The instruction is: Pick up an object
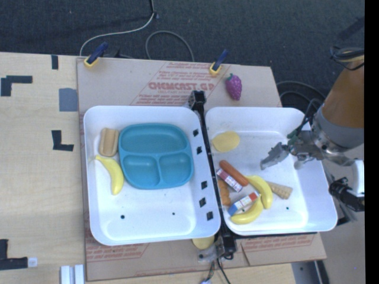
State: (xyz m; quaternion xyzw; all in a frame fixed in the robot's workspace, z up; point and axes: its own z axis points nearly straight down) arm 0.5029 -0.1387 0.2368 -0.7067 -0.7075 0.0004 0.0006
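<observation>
My gripper [283, 157] hangs over the right bin [314, 218], fingers spread, nothing between them. Banana [256, 205] lies below-left of it, beside the hot dog [232, 176]. Bins rest on cardboard [148, 81]; dark carpet [237, 16] beyond.

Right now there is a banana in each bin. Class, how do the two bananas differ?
The left banana lies alone on bare bin floor, beside the blue tray; the right banana sits in a pile, touching other items. The left banana runs mostly up and down the view, bowing left; the right banana hooks round, bowing toward the lower right. The right banana looks bigger. Both are yellow and curved.
</observation>
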